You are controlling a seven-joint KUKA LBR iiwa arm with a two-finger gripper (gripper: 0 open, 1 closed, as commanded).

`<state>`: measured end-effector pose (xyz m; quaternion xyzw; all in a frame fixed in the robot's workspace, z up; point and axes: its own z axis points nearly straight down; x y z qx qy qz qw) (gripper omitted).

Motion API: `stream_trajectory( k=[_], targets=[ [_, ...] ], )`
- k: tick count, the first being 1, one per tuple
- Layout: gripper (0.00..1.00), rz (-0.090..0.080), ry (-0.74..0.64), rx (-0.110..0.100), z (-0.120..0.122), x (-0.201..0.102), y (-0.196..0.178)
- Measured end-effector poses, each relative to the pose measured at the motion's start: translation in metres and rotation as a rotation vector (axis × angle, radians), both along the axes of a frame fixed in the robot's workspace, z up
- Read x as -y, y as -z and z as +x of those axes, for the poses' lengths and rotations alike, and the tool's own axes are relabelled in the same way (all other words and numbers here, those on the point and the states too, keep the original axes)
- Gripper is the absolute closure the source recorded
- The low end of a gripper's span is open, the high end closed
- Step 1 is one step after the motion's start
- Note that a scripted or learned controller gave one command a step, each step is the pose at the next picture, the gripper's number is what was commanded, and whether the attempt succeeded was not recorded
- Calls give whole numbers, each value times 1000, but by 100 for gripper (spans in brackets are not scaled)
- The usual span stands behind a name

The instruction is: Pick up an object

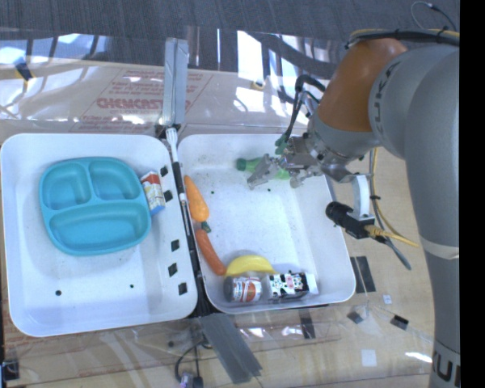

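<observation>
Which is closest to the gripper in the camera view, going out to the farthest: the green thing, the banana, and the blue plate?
From the gripper, in the right bin:
1. Green thing, just to its left, at the top of the right bin.
2. Banana, at the bottom of the right bin, above the can.
3. Blue plate, across in the left bin.
</observation>
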<state>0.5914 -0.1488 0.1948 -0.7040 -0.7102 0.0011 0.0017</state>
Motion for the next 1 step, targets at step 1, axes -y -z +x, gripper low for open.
stream_trajectory(
  k=[1],
  targets=[
    [0, -1, 34, 0, 22, 54, 71]
  ],
)
